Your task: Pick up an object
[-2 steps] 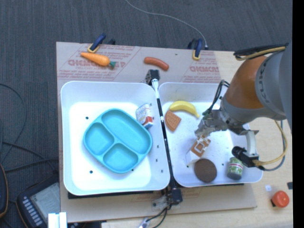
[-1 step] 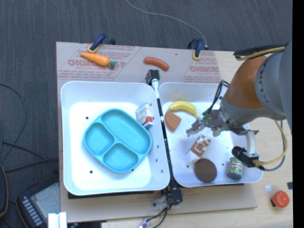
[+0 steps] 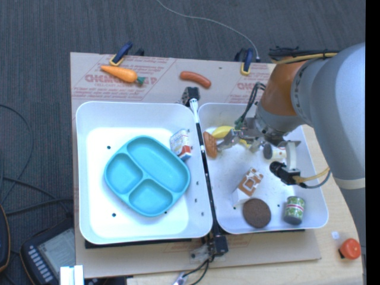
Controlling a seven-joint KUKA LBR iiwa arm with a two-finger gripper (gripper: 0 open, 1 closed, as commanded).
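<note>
Two white bins — blue tray (image 3: pixel 147 175) left, brown disc (image 3: pixel 256 212) right.

The cardboard sheet (image 3: pixel 154 82) under the bins carries red printed lettering along its far edge — large block letters, too washed out to spell with any certainty. The small carton (image 3: pixel 181 143) and the can (image 3: pixel 294 209) bear labels — their print is too small to read

Yellow banana (image 3: pixel 222 132) lying in right bin's (image 3: pixel 314 215) far-left corner.
</note>
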